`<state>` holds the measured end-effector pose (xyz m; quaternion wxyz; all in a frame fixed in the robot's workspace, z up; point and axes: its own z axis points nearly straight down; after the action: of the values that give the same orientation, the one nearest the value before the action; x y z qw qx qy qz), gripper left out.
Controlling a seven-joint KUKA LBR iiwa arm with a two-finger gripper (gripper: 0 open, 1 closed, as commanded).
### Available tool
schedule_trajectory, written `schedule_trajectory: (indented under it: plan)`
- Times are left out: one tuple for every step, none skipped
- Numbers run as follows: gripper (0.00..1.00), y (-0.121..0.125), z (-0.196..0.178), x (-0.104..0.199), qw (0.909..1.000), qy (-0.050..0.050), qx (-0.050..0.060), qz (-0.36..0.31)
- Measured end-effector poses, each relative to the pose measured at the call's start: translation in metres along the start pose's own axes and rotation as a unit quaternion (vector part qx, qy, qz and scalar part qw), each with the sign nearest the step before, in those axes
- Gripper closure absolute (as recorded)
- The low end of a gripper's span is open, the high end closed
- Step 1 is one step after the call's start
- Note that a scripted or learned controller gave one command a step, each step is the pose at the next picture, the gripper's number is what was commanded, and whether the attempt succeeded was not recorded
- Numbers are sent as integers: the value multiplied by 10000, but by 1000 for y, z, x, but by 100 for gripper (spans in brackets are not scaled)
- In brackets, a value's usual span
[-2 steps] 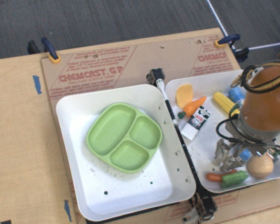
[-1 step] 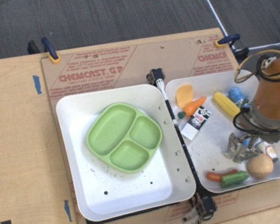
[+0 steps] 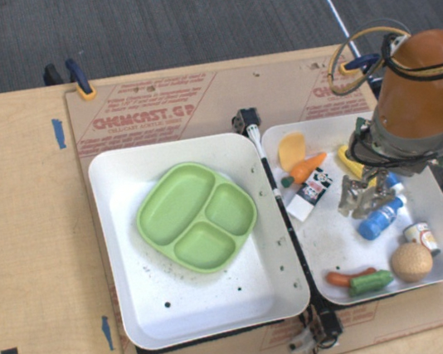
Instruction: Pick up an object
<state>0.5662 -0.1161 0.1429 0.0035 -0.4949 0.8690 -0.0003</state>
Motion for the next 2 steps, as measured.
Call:
schedule_trajectory:
  plan:
    - [0,0,0,1,10000,7,-8,0]
    - [0,18,57,37,9992,13,-13,-388]
